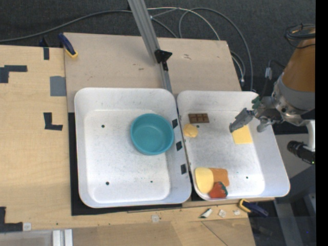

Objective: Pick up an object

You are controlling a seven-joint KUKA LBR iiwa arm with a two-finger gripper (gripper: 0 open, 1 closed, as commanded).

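My gripper (251, 123) hangs over the upper right part of the right bin (271, 163), fingers spread apart and nothing between them. A flat yellow block (243, 135) lies just below the fingertips on the bin floor. Further left in the same bin sit a brown chocolate bar (199, 118) and a small yellow lump (190, 131). At the bin's front lie a pale yellow piece (204, 179), an orange piece (221, 176) and a red strawberry-like piece (219, 190), close together.
The left bin (102, 158) holds a teal bowl (151, 133). A grey metal pole (146, 24) slants down to the bins' shared back edge. Cables run across the dark floor behind the bench. Small clamps sit at the bench corners.
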